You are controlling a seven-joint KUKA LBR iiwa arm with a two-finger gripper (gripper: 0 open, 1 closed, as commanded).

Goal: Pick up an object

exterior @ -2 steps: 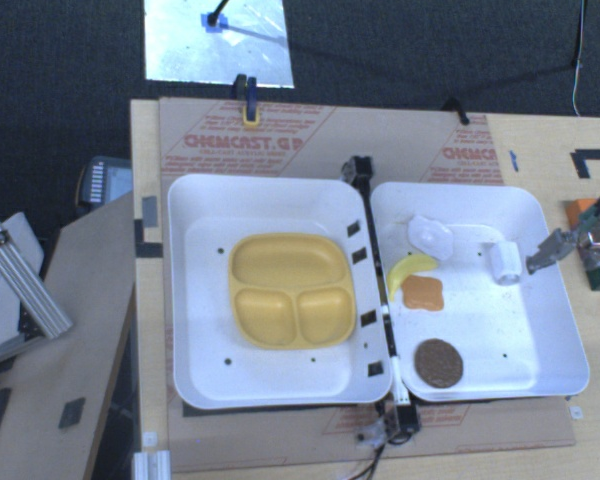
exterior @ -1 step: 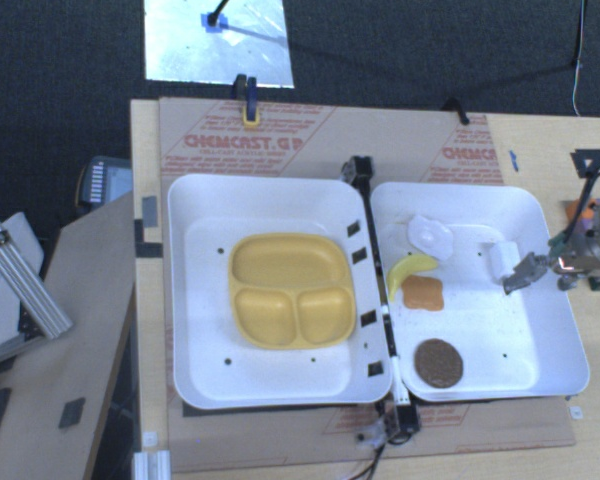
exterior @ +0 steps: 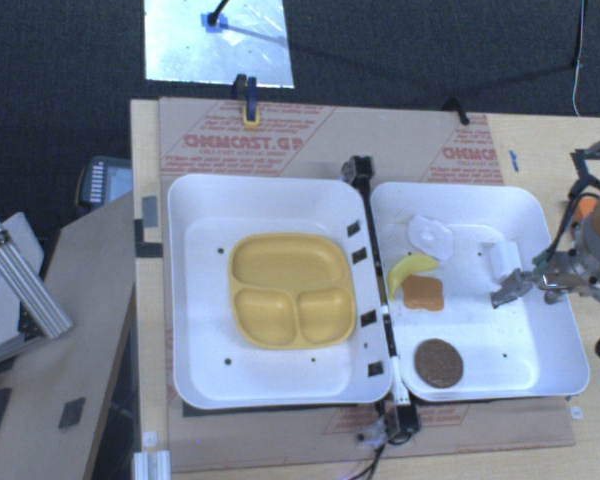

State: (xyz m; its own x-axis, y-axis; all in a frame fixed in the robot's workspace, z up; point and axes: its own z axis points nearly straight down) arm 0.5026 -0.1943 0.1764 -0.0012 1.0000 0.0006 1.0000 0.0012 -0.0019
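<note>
Gripper (exterior: 508,290) is hanging over the right part of the right bin (exterior: 555,368), entering from the right edge of the scene with the grey wrist behind it; whether it is spread or pressed together cannot be told at this resolution, and nothing is visibly sitting in it. Just beside the tip, on its far side, a small white block (exterior: 502,258) is lying on the bin floor; contact between the two cannot be confirmed. Moving left, an orange-brown chunk (exterior: 423,292) is resting near the middle of the bin, touching or overlapping a yellow banana-shaped piece (exterior: 408,268) at its left, and a pale crumpled white item (exterior: 429,235) is lying just beyond them toward the far wall. A brown round disc (exterior: 439,362) is sitting apart from the rest, near the near wall. Further left, past the clipped divider between the bins, the left bin (exterior: 195,228) is carrying a yellow compartment tray (exterior: 285,288) at its centre. By judgement, the task is standing at the approach step: no object is lifted, and any of the loose pieces in the right bin is serving as a candidate, the white block being nearest. The next move is calling for a choice of target, alignment directly above it, a descent to the floor and a closure around it; the flat disc and the overlapping banana and chunk are likely presenting the harder grasps.
</note>
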